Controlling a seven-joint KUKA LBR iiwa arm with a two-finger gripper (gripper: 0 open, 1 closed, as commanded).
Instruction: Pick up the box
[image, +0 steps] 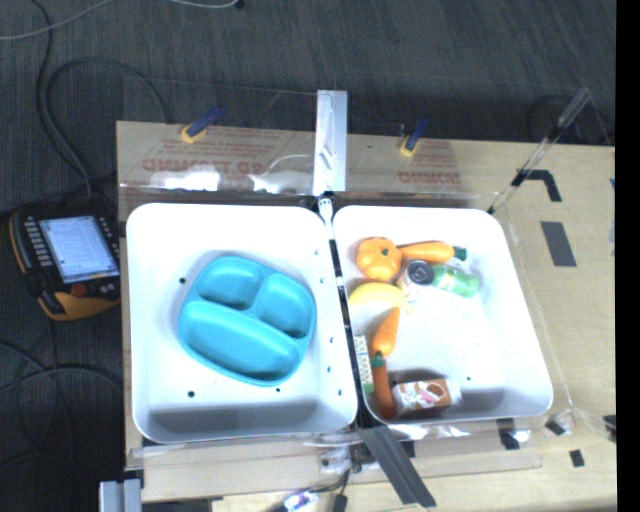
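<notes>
Camera view had the box (425, 393) lying flat by the near wall of the right bin (520, 330), close to a carrot (385, 335). Couldn't tell the gripper's state, honestly. I'd say the pick hadn't begun: the approach needed to come straight down, staying clear of that wall.

two bins (150, 300), one blue tray (245, 317), two carrots (425, 250), one bottle (445, 277), one box (422, 394).

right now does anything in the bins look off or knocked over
Nothing looks spilled or damaged. The items in the right bin are crowded along its left wall, and the box lies on its side near the front. The blue tray sits askew in the left bin.
</notes>
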